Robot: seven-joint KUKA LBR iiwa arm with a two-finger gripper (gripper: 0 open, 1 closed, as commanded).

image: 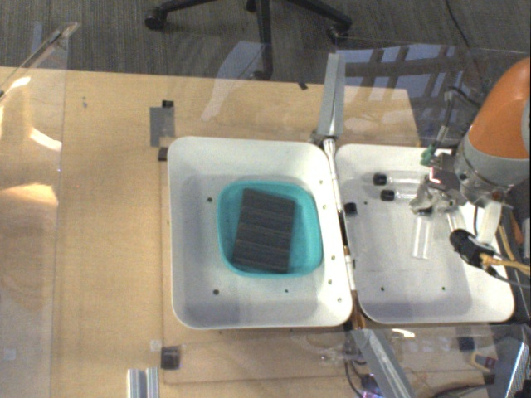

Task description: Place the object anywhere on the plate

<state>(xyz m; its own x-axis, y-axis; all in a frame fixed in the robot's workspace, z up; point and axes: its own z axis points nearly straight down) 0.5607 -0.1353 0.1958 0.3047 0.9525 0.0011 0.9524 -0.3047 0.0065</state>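
A dark grey ribbed rectangular block (265,229) lies flat on the teal plate (311,230), a little left of the plate's middle, tilted slightly clockwise. The plate sits in the middle of the left white bin (191,247). My gripper (425,197) hangs over the right white bin (398,293), toward its upper right, well apart from the plate and the block. I see nothing held in it. The grey arm with its orange band (502,114) comes in from the right edge.
A raised divider (338,222) separates the two bins. A few small black fittings (349,209) lie on the right bin's floor near its left side. A metal post (330,98) stands behind the bins. Cables (477,251) trail by the wrist.
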